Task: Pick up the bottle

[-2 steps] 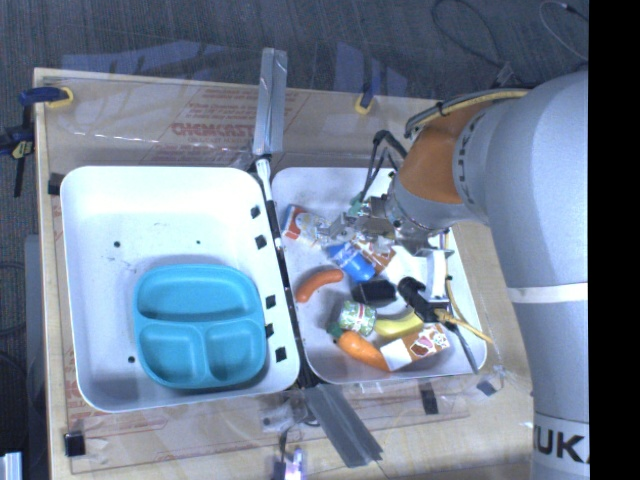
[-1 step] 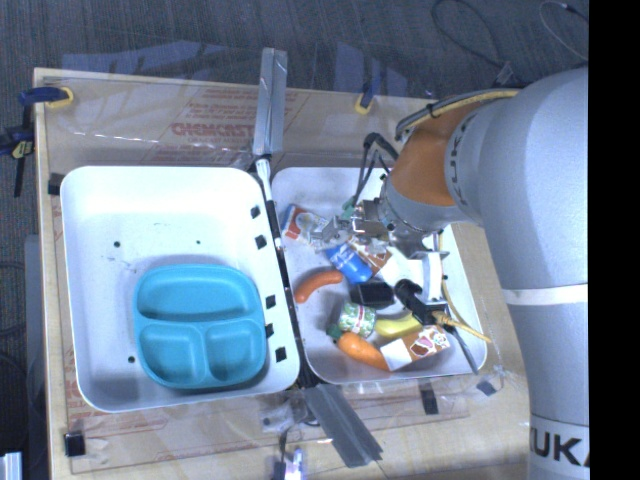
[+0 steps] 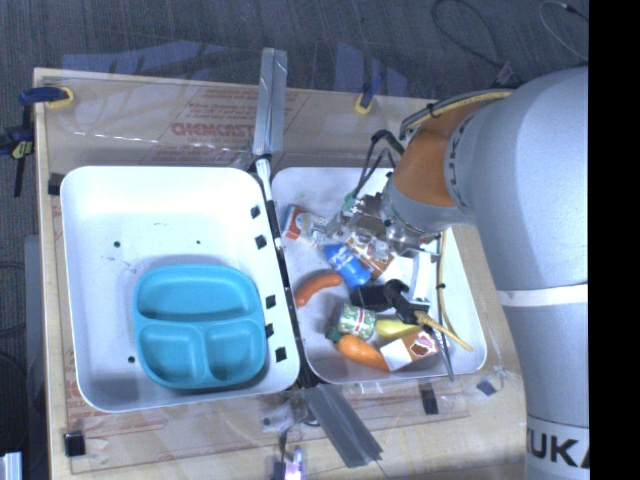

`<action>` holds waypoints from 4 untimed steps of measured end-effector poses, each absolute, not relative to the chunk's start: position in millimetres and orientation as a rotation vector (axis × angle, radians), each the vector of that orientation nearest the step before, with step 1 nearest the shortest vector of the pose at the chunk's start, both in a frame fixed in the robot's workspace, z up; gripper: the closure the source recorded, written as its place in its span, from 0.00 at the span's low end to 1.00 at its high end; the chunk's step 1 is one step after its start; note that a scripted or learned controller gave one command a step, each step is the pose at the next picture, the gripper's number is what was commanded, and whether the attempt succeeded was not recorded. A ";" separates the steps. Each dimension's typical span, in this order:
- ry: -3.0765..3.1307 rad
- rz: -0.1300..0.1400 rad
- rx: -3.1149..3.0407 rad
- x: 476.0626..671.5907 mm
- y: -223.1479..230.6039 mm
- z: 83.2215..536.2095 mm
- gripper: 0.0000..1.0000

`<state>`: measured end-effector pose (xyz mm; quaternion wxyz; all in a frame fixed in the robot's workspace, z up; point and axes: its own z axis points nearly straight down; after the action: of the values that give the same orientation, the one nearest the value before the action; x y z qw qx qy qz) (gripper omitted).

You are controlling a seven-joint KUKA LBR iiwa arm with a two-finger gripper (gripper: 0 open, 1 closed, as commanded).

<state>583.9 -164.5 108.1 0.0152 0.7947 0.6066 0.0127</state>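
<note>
Apparently the bottle point(image 3: 349, 265) is the small blue-and-white one lying on its side in the right bin point(image 3: 470, 353), just up and to the right of the orange sausage-shaped toy point(image 3: 318, 286) and partly under the arm's tooling. It looks like light, stiff plastic with a smooth, rounded body, so it would likely roll or squirt out of a pinch placed off centre; the safest hold seems to be across the middle of the body, square to its long axis. The gripper point(image 3: 362, 236) sits directly above that toy's upper-right neighbour, low over the clutter, with the grey arm point(image 3: 530, 188) bending in from the far side of the bin and the orange band point(image 3: 425, 163) above the wrist. Whether it is spread or closed cannot be told from this angle, and nothing shows the bottle gripped.
</note>
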 end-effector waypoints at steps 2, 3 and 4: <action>1.886 0.038 2.466 585.0 -167.1 122.1 0.00; 2.118 0.016 2.291 576.3 -157.4 106.6 0.00; 2.121 0.015 2.286 576.8 -157.6 117.2 1.00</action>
<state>576.8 -157.6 117.2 0.0113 0.7330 0.6801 0.0049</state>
